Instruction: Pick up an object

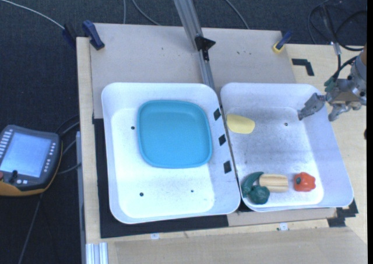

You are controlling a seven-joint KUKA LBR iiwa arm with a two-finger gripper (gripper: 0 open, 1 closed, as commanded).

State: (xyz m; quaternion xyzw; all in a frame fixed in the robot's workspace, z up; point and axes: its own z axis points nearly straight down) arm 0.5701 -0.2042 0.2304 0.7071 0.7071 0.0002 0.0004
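The gripper (324,109) is seen spread open and holding nothing at the right bin's (326,158) upper right edge, well apart from the yellow object (240,123) lying at that bin's upper left.

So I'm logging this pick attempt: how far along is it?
Nothing looks picked yet. The claw sits open over the right bin's far right edge with nothing between its fingers. The yellow piece, green item, tan block and red pepper all lie in that bin. Reaching, closing and lifting remain.
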